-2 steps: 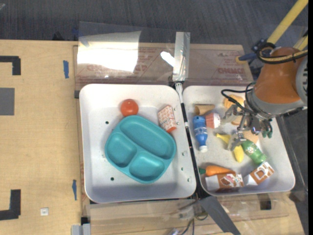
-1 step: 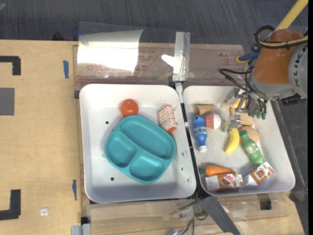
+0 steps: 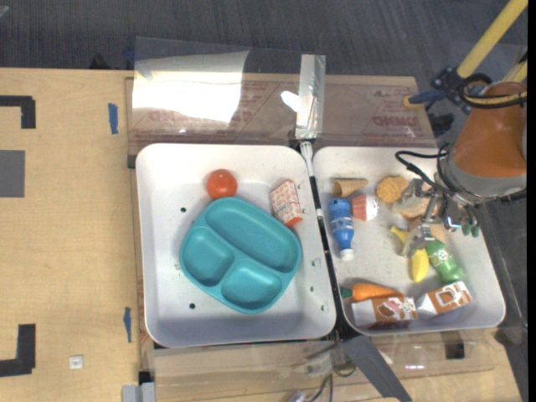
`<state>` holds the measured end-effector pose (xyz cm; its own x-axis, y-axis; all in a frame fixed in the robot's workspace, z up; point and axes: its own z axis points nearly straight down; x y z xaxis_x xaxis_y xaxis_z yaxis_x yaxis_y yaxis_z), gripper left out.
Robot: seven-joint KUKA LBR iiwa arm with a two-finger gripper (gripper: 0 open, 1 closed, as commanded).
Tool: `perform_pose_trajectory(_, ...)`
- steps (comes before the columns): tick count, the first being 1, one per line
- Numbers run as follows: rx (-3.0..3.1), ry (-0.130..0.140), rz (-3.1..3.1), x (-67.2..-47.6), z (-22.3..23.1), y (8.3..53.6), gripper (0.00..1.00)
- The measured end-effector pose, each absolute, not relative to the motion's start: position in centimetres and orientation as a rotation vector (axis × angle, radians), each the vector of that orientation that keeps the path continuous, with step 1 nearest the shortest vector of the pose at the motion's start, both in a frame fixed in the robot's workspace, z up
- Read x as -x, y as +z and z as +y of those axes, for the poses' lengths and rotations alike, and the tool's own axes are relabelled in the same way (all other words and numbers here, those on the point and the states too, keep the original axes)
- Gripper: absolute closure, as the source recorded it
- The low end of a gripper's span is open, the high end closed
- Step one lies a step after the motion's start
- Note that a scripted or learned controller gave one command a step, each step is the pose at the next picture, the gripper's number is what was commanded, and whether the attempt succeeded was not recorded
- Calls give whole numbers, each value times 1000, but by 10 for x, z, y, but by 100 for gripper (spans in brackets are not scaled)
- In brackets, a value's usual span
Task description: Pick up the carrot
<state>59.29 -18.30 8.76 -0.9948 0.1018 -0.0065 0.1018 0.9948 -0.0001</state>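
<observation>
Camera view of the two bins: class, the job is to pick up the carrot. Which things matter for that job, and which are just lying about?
Part of the job:
carrot, in the right bin
hand, over the right bin

Just lying about:
teal tray
red ball
blue bottle
yellow banana
green bottle
small cartons

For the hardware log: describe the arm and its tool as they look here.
The arm shows a broad orange band over a grey wrist section. Black cables loop around the wrist. Below it, the tool is a small dark metal assembly with silvery parts.
</observation>
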Motion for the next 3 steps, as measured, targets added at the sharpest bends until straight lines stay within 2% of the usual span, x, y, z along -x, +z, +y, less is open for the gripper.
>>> perform_pose_trajectory(1, -672, 1, 3061, -649, -195, 87, 0)
perform_pose_trajectory(2, -666, 1, 3052, -652, -194, 101, 100)
perform_pose_trajectory(3, -806, 4, 3033, -615, -113, 91, 100)
